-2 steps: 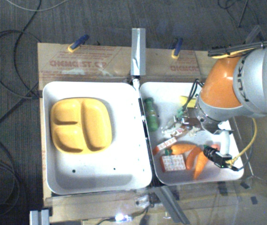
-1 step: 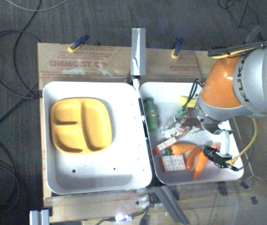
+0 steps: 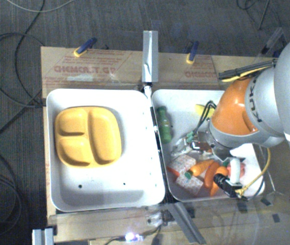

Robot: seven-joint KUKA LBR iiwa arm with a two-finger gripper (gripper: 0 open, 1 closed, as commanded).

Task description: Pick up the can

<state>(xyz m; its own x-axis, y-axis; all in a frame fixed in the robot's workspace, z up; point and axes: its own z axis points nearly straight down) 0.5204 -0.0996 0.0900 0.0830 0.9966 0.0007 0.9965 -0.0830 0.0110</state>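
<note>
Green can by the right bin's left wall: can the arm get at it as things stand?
Probably yes. The green can lies by the right bin's left wall with nothing on top, clear of the clutter pile. The wall may crowd one side.

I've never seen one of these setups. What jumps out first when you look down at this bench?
The yellow divided tray stands out, lying alone in the left white bin. The arm's orange band is next, hanging over the right white bin, which holds a clutter of small items, among them a green bottle along its left wall.
</note>
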